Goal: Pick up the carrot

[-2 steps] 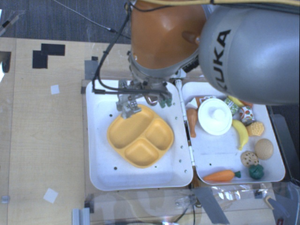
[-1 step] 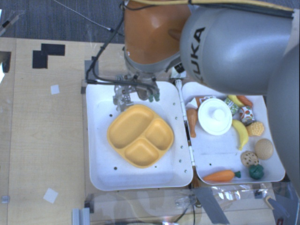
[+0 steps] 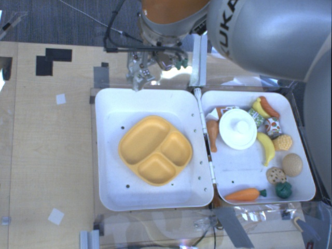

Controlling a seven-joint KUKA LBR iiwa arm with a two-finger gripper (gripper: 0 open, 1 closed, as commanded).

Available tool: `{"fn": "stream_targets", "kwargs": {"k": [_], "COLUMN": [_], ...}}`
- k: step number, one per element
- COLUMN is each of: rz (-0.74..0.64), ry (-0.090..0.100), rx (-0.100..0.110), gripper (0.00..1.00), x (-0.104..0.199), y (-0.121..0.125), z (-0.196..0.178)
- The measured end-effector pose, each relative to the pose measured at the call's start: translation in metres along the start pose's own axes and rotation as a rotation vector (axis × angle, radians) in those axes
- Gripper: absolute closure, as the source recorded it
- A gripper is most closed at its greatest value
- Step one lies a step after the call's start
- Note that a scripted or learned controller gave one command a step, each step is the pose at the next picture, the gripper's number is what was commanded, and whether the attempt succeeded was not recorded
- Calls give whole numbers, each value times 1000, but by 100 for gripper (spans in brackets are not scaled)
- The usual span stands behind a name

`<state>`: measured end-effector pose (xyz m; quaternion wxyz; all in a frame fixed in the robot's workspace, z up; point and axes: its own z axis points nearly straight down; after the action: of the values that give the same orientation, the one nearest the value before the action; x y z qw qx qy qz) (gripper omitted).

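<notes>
The carrot (image 3: 243, 194), orange with a small green top, lies flat near the front wall of the right bin (image 3: 306, 183). My gripper (image 3: 142, 72) hangs beyond the far rim of the left bin (image 3: 104, 154), well away from the carrot, up and to its left. Nothing shows in the gripper. The grey arm with its orange band covers the top of the view.
A yellow divided plate (image 3: 155, 149) sits in the left bin. The right bin also holds a white lidded cup (image 3: 238, 128), a banana (image 3: 266, 148), a cookie (image 3: 276, 176), a green broccoli piece (image 3: 283, 190), an orange wedge-shaped piece (image 3: 212, 134) and several other toy foods.
</notes>
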<state>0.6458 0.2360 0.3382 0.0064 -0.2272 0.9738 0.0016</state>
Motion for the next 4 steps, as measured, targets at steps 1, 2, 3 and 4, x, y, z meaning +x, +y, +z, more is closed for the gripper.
{"fn": "stream_targets", "kwargs": {"k": [1,2,3,4], "rz": [-228,-15,311,-182], "ry": [11,11,11,3], "rx": [-3,-2,1,-1], "gripper": [100,100,100,100], "x": [94,125,110,112], "y": [30,49,53,26], "z": [78,116,141,76]}}
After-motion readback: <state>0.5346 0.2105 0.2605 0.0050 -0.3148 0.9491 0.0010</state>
